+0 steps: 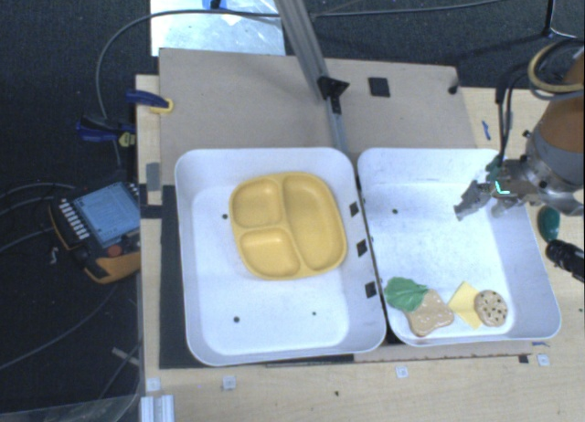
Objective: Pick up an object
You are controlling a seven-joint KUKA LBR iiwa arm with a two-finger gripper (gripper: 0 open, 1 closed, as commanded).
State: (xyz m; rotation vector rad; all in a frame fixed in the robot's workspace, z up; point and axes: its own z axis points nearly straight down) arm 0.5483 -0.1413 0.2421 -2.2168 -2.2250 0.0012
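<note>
The camera view, looking down at a slant, showed you two shallow white bins side by side on the table (402,110). In the left bin (206,301) a yellow divided plate (285,225) lay flat, near the bin's far half, its three compartments facing up. The right bin (430,237) held four small food pieces bunched along its near edge: a green leaf (405,293), a slice of toast (429,316) touching the leaf, a yellow cheese wedge (464,302) just beside the toast, and a round cookie (492,307) overlapping the wedge's right side. You had the arm (559,142) reaching in from the right, its orange band visible above the wrist. The hand (474,203) hung over the far right part of the right bin, well apart from the food pieces, with nothing seen between its fingers. Whether those fingers stood spread or together, you could not tell from this angle.
</note>
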